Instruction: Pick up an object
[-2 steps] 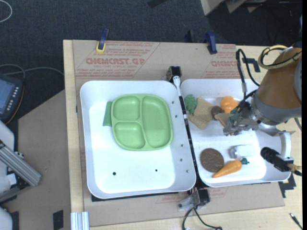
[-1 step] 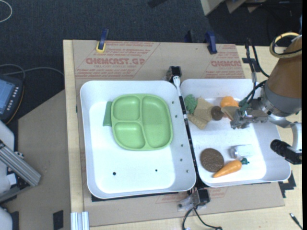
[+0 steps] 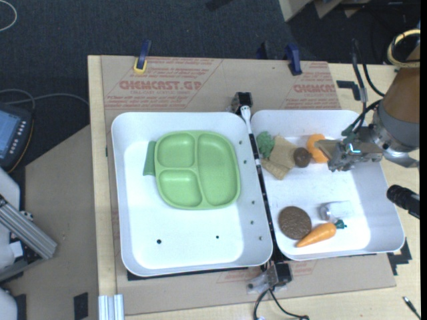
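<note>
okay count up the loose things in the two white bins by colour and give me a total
Green: 2, the divided plate and a small green piece
Orange: 2, the carrot and an orange piece by the claw
Brown or tan: 3
Clear or silvery: 1
Total: 8

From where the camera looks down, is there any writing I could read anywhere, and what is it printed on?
"CHEMCAST G P": red print on the brown board behind the left bin; the last letters are blurred.
A second red print of the same kind on the board behind the right bin: cut off and too blurred to read.
The dark screen at the left edge: too small to read.
</note>
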Motion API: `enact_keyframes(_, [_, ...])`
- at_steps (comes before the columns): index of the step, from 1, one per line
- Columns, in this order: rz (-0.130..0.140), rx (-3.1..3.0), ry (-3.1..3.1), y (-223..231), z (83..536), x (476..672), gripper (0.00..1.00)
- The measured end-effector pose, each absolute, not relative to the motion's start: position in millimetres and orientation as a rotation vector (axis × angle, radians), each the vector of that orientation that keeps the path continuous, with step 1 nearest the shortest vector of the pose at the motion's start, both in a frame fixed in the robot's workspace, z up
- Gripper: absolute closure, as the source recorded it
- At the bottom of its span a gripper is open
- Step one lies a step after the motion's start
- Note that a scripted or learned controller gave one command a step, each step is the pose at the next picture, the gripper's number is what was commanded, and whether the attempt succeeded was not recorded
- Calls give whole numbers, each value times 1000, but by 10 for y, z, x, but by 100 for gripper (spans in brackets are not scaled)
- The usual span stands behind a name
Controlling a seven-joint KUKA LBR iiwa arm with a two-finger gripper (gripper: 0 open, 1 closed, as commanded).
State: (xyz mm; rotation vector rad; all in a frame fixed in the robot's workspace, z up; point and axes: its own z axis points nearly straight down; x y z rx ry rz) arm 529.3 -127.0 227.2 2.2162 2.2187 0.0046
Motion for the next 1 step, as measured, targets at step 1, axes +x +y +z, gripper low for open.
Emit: enact_keyframes(1, [0,2218,2229,-721,2196,5251,100])
